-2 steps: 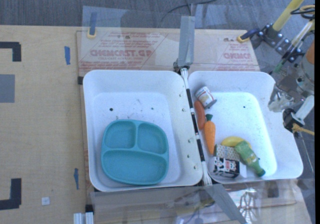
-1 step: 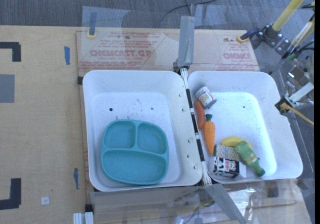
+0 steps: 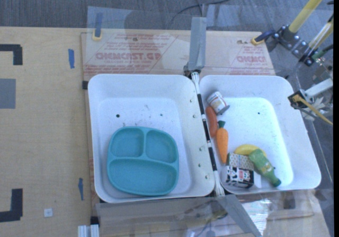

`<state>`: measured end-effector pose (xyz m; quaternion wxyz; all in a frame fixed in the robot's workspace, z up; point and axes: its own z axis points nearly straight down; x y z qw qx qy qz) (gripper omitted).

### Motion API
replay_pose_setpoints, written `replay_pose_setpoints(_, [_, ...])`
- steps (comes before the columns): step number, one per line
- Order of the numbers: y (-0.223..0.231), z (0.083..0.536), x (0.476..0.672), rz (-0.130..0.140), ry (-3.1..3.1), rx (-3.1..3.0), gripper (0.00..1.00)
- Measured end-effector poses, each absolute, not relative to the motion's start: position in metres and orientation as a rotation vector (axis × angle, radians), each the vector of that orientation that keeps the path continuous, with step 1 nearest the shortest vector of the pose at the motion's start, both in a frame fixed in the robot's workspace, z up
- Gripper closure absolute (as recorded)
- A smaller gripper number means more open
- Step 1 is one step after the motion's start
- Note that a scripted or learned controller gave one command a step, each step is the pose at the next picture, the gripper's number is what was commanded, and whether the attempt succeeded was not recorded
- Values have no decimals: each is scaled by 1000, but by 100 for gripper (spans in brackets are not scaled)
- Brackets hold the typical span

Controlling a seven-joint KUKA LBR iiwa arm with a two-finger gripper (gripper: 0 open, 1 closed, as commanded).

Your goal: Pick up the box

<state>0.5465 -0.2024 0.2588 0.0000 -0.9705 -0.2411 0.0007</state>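
Where two bins point(image 3: 100, 90) meet — one box point(image 3: 240, 170), one carrot point(image 3: 222, 143).

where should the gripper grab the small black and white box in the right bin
Probably from above, closing across the small black and white box front to back. It lies flat in the right white bin's near-left corner, with the bin wall on its left and the green bottle touching its right.
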Motion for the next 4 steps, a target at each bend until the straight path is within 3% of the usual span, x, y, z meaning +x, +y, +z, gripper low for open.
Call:
replay_pose_setpoints(1, [-220, 263, 592, 2, -327, -3124, 100])
replay_pose_setpoints(2, [-173, 310, 658, 1, -420, -3113, 100])
replay_pose_setpoints(3, [-141, 200, 655, 6, -415, -3111, 100])
replay_pose_setpoints(4, [-133, 248, 654, -2, -312, -3125, 100])
